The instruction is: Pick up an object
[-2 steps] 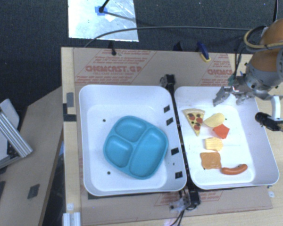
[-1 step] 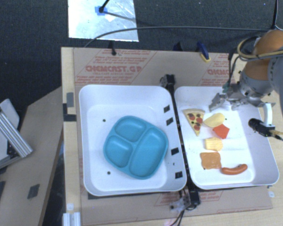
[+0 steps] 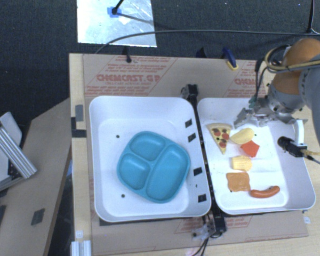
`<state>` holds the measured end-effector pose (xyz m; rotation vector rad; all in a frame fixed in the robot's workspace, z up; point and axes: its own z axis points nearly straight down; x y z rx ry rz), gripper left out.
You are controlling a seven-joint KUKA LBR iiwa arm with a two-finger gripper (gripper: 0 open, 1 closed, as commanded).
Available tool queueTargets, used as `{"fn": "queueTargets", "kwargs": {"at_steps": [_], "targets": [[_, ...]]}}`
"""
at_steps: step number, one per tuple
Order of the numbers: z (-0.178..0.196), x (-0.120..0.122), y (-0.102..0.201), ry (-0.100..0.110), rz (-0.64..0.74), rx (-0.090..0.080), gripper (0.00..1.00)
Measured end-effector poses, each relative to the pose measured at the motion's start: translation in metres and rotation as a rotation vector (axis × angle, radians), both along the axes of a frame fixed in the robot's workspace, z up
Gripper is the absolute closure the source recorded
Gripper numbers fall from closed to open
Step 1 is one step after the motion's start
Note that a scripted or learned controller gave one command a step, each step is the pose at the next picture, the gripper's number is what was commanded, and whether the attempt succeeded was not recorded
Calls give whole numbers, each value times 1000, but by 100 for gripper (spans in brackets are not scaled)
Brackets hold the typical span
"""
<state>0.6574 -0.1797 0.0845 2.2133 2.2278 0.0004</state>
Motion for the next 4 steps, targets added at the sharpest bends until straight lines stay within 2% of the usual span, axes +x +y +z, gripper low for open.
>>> {"fn": "queueTargets", "kwargs": {"at_steps": [1,3,4], "targets": [[12,1,0,-4,2,-2,100],[128,1,1,-7,0,-1,100],[136,-23,47,-1,2,2,100]]}}
